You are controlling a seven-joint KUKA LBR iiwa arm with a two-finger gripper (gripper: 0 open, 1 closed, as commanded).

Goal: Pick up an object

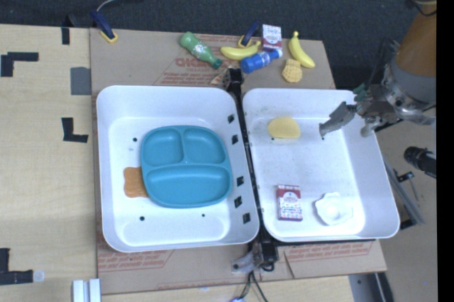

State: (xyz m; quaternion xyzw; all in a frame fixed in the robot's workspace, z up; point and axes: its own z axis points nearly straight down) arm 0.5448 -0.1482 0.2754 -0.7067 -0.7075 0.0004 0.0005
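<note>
In the right bin (369, 173) a flat yellow piece (284, 127) lies near the back left. A small red and white box (289, 203) and a crumpled white object (333, 209) rest near the front. My gripper (351, 125) hangs over the bin's back right part, to the right of the yellow piece and apart from it. Its fingers stand open with nothing between them.
The left bin (117, 152) holds a blue divided plate (186, 166) with an orange-brown piece (133, 182) partly under its left edge. Behind the bins lie a green bottle (198, 49), two bananas (239, 51), a blue bottle (259, 61) and a small box (272, 35).
</note>
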